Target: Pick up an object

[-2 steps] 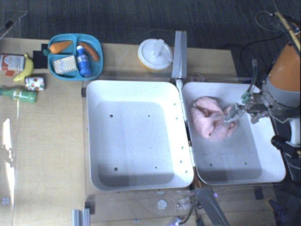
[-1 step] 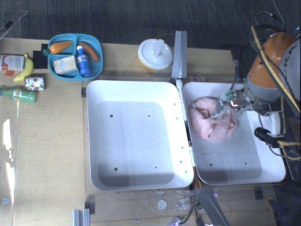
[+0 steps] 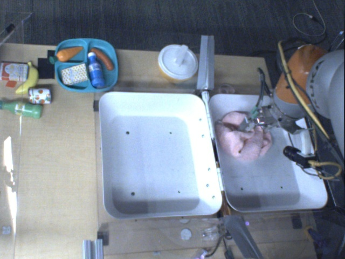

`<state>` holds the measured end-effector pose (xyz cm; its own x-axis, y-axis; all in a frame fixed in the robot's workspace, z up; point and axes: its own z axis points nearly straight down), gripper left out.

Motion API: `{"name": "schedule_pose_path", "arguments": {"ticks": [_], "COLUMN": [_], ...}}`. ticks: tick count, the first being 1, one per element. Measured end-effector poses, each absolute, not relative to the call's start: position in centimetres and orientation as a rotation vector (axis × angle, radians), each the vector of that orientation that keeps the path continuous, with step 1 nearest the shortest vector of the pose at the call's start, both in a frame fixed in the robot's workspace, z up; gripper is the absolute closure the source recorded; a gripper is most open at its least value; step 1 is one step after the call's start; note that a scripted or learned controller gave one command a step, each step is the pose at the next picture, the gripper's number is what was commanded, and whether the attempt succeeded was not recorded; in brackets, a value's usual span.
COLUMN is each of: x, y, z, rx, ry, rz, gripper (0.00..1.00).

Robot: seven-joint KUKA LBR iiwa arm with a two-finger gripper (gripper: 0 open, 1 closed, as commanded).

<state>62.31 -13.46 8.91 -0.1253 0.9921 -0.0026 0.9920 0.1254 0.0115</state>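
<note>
The pink cloth [image 3: 245, 140] lies crumpled in the right bin [image 3: 269, 196], toward its 12 o'clock wall, long axis running 9 to 3 o'clock. The gripper [image 3: 257, 120] sits at the cloth's 1 o'clock edge; its jaw state cannot be determined, cables obscuring it. The left bin [image 3: 156, 155] adjoins at 9 o'clock. Beyond, a yellow lidded cup [image 3: 178, 62] and blue tray [image 3: 86, 63] stand.

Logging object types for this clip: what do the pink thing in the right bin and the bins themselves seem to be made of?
Pink object: looks like soft cloth or plush, matte, with a lumpy, folded outline; the exact fabric is not clear. Right bin and left bin: seemingly moulded white plastic, smooth with a slight sheen, rounded corners and small dark holes in the floor.
</note>
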Motion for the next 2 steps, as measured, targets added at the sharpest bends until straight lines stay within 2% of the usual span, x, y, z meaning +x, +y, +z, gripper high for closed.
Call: {"name": "schedule_pose_path", "arguments": {"ticks": [1, 2], "x": [62.56, 62.56], "y": [-13.33, -13.35], "z": [10.18, 10.19], "rx": [2.065, 2.064], "ry": [2.347, 2.347], "rz": [0.017, 0.017], "gripper": [1.00, 0.00]}}
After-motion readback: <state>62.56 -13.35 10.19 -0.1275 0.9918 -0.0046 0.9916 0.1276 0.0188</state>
